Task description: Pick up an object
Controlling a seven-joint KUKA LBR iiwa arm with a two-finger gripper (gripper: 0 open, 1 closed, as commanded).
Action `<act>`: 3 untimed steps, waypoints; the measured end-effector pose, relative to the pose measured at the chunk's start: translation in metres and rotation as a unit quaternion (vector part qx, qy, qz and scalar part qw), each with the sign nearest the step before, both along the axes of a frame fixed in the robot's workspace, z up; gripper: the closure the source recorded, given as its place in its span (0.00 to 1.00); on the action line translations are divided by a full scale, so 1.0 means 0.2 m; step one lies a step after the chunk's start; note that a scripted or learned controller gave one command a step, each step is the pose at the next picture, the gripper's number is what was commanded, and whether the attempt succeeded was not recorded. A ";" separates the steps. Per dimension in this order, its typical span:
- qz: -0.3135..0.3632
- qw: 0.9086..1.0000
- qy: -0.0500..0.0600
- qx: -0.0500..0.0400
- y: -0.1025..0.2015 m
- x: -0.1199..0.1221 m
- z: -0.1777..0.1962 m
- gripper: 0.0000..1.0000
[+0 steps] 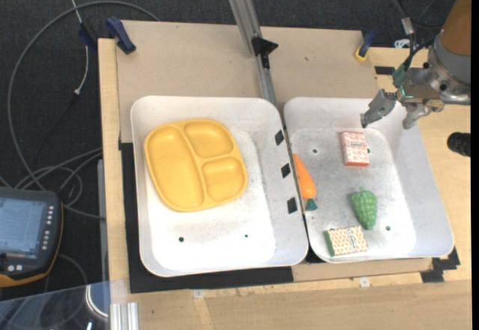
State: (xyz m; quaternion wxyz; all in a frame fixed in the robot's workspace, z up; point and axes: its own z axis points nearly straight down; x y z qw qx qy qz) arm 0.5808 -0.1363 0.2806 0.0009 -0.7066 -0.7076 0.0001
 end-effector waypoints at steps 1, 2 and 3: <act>0.000 1.000 0.000 0.000 0.00 0.00 0.00 0.00; -0.001 1.000 0.003 0.000 0.01 -0.05 -0.28 0.00; -0.001 1.000 0.003 0.000 -0.02 -0.02 -0.55 0.00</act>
